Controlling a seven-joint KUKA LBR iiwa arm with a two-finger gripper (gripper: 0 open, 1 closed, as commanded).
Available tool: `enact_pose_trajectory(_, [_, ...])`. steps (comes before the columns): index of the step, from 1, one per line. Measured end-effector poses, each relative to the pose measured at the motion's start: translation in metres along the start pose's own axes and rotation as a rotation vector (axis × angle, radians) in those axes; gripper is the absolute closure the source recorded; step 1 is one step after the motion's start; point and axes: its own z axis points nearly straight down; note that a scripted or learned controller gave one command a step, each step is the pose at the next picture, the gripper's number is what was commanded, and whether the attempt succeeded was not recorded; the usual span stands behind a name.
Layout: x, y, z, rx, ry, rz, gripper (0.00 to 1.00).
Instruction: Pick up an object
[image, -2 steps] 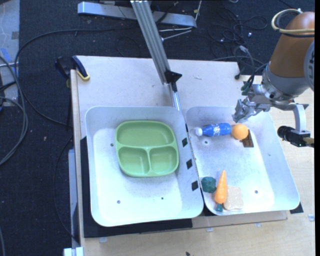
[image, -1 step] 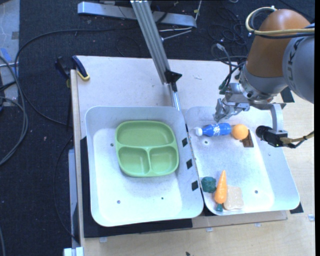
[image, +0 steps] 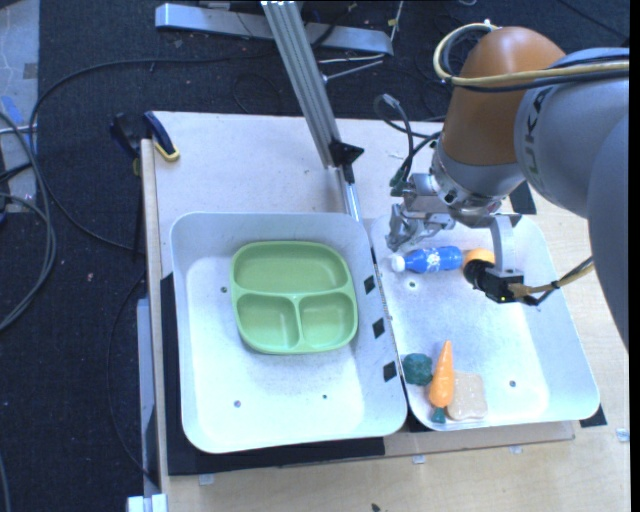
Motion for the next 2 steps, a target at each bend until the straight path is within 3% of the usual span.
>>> enact_pose_trajectory(2, [0.103,0.012,0.007,-0.004,0.001,-0.002,1.0])
